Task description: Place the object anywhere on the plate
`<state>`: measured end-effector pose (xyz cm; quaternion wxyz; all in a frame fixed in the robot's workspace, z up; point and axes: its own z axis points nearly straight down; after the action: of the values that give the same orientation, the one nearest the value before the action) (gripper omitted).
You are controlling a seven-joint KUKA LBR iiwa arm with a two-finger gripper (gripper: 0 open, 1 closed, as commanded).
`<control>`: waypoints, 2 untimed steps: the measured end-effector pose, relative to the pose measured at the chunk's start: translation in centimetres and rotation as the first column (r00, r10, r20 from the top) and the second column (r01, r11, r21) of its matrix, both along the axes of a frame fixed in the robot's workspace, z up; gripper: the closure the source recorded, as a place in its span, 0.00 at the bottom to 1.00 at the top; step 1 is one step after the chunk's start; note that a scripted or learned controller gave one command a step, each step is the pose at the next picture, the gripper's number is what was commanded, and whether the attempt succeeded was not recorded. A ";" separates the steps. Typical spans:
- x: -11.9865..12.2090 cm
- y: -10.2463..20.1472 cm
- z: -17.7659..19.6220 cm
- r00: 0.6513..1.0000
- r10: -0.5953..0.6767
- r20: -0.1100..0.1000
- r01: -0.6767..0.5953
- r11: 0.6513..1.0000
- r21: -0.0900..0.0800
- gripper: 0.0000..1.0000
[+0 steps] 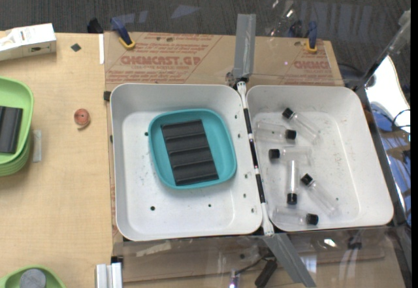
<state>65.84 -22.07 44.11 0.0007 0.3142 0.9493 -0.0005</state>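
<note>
A teal plate lies in the left white bin, with a dark ribbed insert resting on its middle. The right white bin holds several clear plastic vials with black caps, scattered about. One vial lies upright in the picture near the bin's middle, another vial sits toward the back, and a third vial lies near the front right.
A cardboard sheet with red print lies behind the bins, held by clamps. On the wooden bench at the left stand a green tray, a small pink disc and a white box.
</note>
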 end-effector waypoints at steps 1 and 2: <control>-0.8 -0.2 0.0 0.995 -0.097 -0.001 0.097 0.995 0.001 0.00; -0.4 -0.2 0.0 0.992 -0.124 0.002 0.124 0.992 0.000 0.00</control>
<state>65.43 -22.31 44.14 0.0015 0.3726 0.9280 -0.0002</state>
